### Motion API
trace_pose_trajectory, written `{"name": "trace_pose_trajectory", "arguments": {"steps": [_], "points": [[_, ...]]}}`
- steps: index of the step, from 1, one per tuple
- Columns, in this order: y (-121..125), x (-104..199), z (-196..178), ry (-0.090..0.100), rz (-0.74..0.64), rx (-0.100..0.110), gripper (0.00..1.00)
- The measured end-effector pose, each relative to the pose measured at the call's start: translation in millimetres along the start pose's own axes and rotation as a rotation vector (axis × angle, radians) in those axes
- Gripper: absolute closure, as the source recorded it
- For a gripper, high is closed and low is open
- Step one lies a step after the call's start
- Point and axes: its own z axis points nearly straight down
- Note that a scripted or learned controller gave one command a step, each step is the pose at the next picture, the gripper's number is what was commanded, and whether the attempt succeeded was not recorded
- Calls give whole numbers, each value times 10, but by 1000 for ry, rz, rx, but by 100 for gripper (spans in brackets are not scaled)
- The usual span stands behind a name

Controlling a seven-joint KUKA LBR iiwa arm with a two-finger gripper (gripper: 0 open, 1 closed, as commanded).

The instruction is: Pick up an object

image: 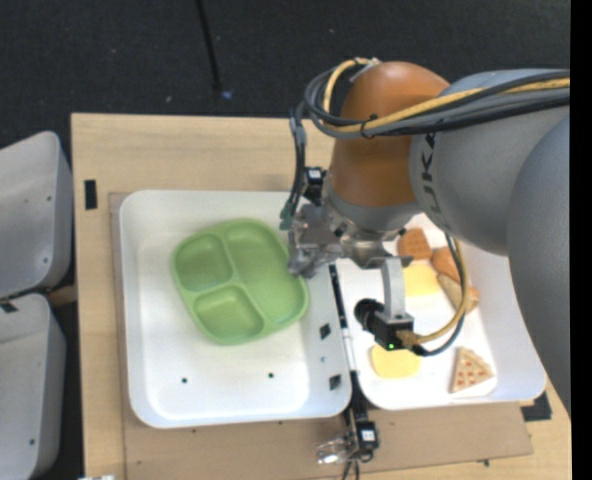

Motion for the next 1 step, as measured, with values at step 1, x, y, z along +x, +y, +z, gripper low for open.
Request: {"name": "trace_pose_trajectory", "arguments": {"steps": [1], "points": [[10, -20, -8, 0, 4, -2, 0]]}}
